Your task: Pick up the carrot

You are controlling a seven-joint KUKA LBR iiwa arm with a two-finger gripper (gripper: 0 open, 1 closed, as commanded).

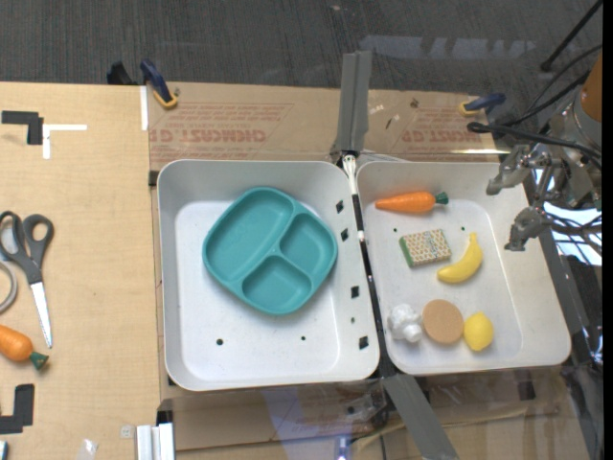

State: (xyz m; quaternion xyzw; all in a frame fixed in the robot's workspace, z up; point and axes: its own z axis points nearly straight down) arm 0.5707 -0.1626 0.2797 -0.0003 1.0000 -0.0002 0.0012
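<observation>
1. Your target, the carrot [410,200], lies on its side near the far wall of the right bin [551,333], orange body pointing left and green top to the right, clear of everything around it.
2. Just nearer the camera sit a speckled sponge-like block [424,247] and a banana [462,262]; along the near side are a small white object [405,323], a tan disc [443,321] and a lemon [478,332].
3. The gripper [525,209] hangs at the bin's right rim, well apart from the carrot and holding nothing; amid the cables you cannot tell how wide its fingers stand.
4. The left bin [182,333] holds a teal divided plate [271,249].
5. On the bench [77,257] to the left lie scissors [29,266] and a second carrot [17,344]. Judged from here, that twin could be mistaken for the target.
6. Other likely risks: the carrot's round, tapered body may roll or squirt out of a closing grip, and its place near the far wall leaves little room for a finger behind it, so a descent slightly off could strike the wall.
</observation>
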